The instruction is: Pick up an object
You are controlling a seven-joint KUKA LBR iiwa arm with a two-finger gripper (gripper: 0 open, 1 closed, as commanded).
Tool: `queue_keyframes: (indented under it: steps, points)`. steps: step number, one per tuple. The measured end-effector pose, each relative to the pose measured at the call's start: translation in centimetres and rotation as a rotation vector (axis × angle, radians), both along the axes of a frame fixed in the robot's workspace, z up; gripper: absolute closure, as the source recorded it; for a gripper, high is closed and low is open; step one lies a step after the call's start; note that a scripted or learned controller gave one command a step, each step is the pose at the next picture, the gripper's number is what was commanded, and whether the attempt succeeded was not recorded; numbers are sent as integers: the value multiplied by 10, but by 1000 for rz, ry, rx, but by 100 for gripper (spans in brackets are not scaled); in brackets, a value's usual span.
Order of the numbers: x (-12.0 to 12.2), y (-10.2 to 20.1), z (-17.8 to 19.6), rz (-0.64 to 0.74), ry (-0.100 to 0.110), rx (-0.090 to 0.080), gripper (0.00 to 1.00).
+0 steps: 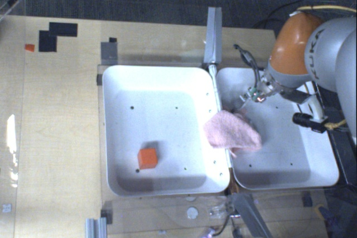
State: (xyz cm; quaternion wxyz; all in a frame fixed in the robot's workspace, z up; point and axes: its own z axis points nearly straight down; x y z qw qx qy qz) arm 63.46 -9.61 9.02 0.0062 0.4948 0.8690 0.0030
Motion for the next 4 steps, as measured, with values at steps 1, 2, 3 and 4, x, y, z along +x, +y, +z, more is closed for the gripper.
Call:
queue_keyframes:
  steps: [1,2,3,4]
  points:
    - [5,34,98,-305,1,4,0]
    - [-14,9,8,-268,8,3,0]
    - [-121,2,1,-290,-3,4,0]
    - [-121,2,1,-290,-3,4,0]
